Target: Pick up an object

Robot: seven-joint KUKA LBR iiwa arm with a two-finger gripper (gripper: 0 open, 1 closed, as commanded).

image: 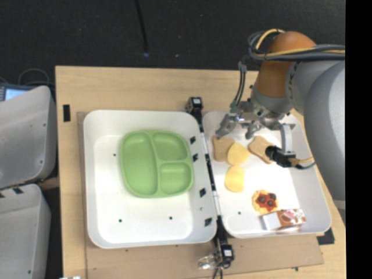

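On the tabletop [70, 86], leftmost, the left bin [99, 214], with just a green divided plate [157, 163] lying flat in it, well apart from the tool. Past the shared rim, the right bin [308, 214], home of all the small things. Nearest that rim, a tan bread slice [220, 149]; touching its right side, a round yellow piece [238, 153]; just below those two, toward the near edge, a second yellow piece [235, 179]. Further right, a brown toast piece [259, 146], lying on a slant, long axis running from upper left down to lower right. Toward the near right corner, a small pizza-like piece [265, 200] and a red and white packet [283, 218], both well apart from the cluster.

Over the far end of that cluster, the tool [237, 128], fingers spread wide, nothing between them. Likely pick, judging by position: the round yellow piece, just nearward of the midpoint between the fingertips, with the tan bread slice below the finger on the view's left and the brown toast piece beside the other. Calls for a short shift toward the near edge, then a straight descent; risk of catching the touching bread slice along with it
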